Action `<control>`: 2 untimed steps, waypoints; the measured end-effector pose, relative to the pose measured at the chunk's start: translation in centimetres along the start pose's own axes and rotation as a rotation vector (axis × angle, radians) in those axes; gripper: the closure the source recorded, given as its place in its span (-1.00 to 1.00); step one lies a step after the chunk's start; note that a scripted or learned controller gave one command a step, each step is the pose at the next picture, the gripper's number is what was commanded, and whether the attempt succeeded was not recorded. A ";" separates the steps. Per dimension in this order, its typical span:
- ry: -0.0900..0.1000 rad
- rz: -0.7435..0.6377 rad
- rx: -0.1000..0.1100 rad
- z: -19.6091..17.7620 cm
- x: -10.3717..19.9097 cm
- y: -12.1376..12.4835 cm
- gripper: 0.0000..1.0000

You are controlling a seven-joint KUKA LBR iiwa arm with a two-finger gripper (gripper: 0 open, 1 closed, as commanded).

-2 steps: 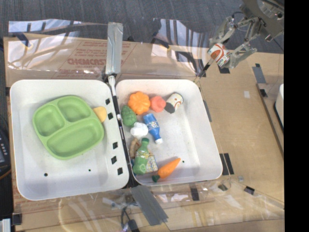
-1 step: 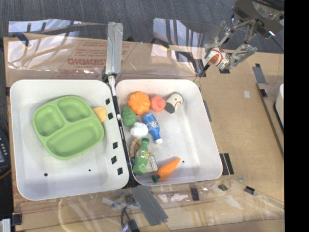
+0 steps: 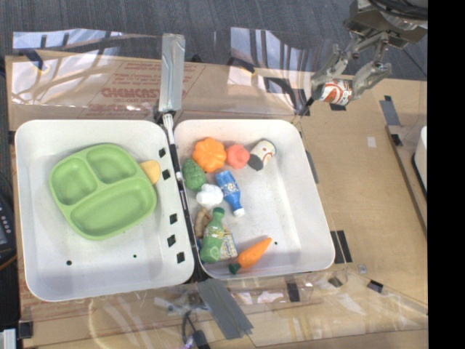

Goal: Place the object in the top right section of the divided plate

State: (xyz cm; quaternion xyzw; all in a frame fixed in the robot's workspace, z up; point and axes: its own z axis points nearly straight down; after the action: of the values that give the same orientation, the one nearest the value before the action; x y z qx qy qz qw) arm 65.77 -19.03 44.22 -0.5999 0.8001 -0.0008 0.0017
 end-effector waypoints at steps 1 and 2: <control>-0.001 -0.309 -0.005 0.0 -2.3 0.8 1.00; -0.002 -0.792 -0.007 0.2 -4.5 1.4 1.00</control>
State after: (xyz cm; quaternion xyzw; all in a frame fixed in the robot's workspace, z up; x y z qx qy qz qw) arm 65.70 -14.28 44.02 -0.8621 0.5068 0.0022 0.0000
